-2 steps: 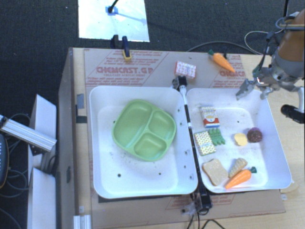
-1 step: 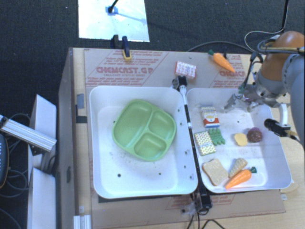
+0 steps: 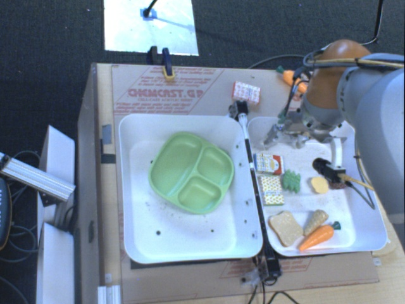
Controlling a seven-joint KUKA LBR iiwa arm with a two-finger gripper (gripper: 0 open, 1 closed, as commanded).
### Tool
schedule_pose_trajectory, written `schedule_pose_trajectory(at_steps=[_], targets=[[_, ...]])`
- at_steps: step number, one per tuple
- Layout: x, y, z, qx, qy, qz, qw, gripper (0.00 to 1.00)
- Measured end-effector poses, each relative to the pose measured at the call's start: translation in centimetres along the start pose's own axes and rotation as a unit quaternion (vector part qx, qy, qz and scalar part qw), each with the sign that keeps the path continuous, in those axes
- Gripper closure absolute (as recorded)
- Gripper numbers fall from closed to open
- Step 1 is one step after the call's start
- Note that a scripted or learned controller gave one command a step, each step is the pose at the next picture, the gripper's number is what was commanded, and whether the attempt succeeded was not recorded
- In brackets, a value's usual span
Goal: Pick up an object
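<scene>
**A:** How far along are we with the pick?

**B:** Barely started, we judge. The grey arm's two-finger gripper [image 3: 288,133] hangs at about 11 o'clock in the right-hand shallow white bin [image 3: 357,217], and we see nothing carried in it. We cannot tell from this slant whether it is open or closed.

**A:** And the things we could take?

**B:** All lie on that bin's floor. The small red-and-white toy carton [image 3: 270,163] sits at 10 o'clock, nearest the gripper but apart from it. The green leafy toy [image 3: 291,181] is at 9 o'clock, the tan toy bread slice [image 3: 286,227] at 7, and the orange plastic carrot [image 3: 316,236] at 6.

**A:** The other bin?

**B:** The left-hand white bin [image 3: 145,227] holds a pale green divided plastic plate [image 3: 192,171] at its centre, well apart from the gripper.

**A:** So what is left for us?

**B:** Everything, we think: settle over one object, close on it, and lift it clear.
</scene>
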State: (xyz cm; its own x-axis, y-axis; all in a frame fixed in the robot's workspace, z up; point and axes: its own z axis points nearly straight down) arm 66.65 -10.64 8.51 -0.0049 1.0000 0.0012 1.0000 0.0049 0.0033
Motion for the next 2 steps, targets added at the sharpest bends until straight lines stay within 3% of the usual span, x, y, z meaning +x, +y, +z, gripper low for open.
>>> schedule_pose_trajectory(at_steps=[1, 2], targets=[[-4.8, -2.8, 0.0, 0.001, -0.001, 0.001, 1.0000, 0.00], [0.2, -1.1, 0.0, 0.000, 0.000, 0.000, 1.0000, 0.00]])
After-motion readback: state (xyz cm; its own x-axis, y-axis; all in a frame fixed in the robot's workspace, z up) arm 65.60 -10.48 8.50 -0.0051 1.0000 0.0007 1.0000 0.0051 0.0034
